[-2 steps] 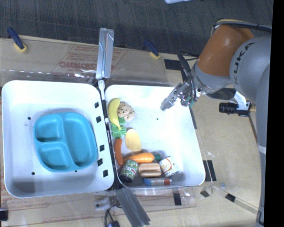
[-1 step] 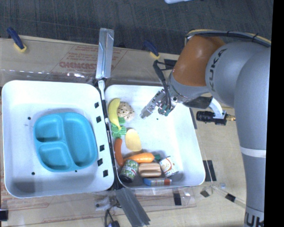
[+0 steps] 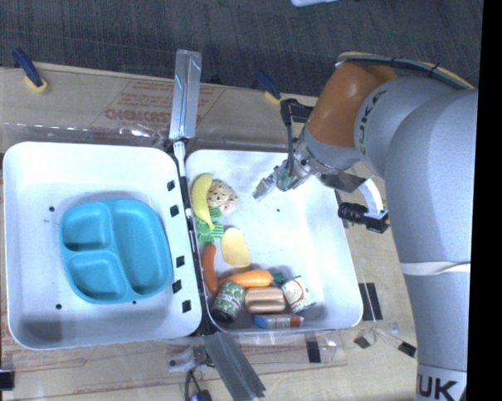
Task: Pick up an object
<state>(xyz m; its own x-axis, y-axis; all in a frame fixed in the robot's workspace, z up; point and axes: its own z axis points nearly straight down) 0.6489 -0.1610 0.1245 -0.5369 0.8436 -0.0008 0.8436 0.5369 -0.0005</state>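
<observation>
My gripper (image 3: 266,186) hangs over the upper middle of the right bin (image 3: 333,232), its fingers slightly apart with nothing between them. To its left lie a yellow banana (image 3: 200,196) and a speckled cookie (image 3: 222,198). Lower down along the bin's left and front sides sit a pale yellow lemon-like piece (image 3: 235,248), an orange carrot (image 3: 209,267), an orange pepper (image 3: 249,278), a hot dog bun (image 3: 266,300), a green can (image 3: 229,302), a small white can (image 3: 297,294) and a blue-red marker (image 3: 277,321).
The left bin (image 3: 25,227) holds a blue divided plate (image 3: 114,249). The grey arm with its orange band (image 3: 347,100) fills the upper right. The right half of the right bin's floor is bare white.
</observation>
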